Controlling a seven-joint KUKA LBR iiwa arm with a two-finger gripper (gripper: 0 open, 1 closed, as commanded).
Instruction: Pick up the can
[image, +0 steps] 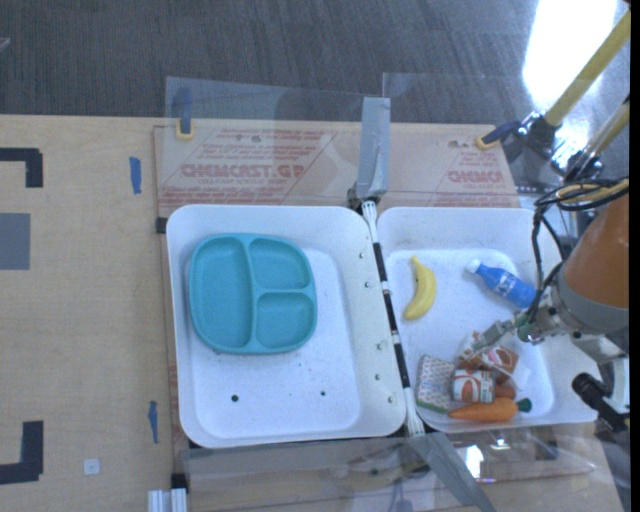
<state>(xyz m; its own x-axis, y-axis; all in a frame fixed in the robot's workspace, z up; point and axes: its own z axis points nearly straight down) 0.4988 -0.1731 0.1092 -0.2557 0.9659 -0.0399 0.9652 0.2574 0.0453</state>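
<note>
where the can (474, 385) lies, tool (487, 340) just above

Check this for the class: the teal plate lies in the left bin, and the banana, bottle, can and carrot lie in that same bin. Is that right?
Not quite. The camera view shows the plate in the left bin, but the banana, bottle, can and carrot lie in the right bin, not the same one.
</note>
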